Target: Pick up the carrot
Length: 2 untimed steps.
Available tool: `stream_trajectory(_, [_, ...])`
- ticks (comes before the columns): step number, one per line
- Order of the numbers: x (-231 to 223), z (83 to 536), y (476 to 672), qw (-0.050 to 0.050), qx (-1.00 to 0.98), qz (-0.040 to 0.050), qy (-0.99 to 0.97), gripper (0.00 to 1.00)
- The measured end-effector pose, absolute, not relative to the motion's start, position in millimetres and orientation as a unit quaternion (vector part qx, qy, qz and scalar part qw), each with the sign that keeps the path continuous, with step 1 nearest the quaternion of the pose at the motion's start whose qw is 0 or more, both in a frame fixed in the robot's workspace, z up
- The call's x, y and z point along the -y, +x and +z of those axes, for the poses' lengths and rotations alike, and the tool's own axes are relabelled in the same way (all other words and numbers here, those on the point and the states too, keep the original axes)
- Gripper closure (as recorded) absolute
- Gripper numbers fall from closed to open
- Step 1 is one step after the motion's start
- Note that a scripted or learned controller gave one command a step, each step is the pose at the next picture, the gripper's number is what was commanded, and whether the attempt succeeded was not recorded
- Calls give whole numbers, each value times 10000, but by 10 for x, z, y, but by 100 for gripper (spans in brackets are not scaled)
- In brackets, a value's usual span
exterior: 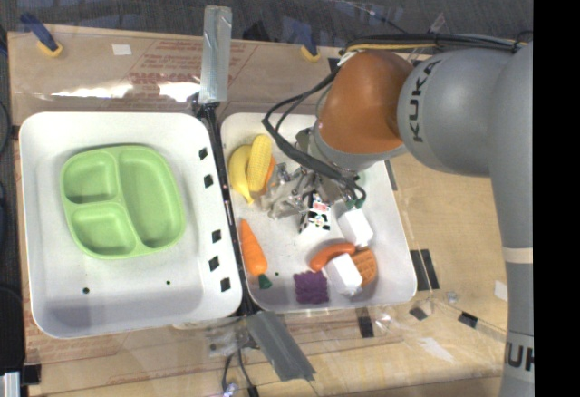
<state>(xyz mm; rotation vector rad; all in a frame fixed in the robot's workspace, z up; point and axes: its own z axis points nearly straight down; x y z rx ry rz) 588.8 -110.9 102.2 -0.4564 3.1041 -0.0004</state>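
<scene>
Camera view from above the surface (109, 55): the carrot (253, 252), orange with a dark green stub at its tip, lies slanted on the floor of the right bin (399, 232), hard by the wall it shares with the left bin (36, 205). It sits below and to the left of my hand (294, 196), apart from it, untouched. White letters reading "KUKA" run down my grey arm (471, 114) just beyond the orange band (362, 105). I reach in from the right, wrist bent down over the right bin, hand low among the toys. Whether my hand is wide or narrow, I cannot tell. Just left of my hand lie a banana (239, 173) and a corn cob (260, 161); below it, a purple piece (311, 287).
</scene>
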Motion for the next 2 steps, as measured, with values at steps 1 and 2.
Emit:
stream_trajectory(1, [965, 2347, 5004, 45, -9990, -13, -456, 100])
stream_trajectory(2, [961, 2317, 4992, 13, -9990, -4, -457, 0])
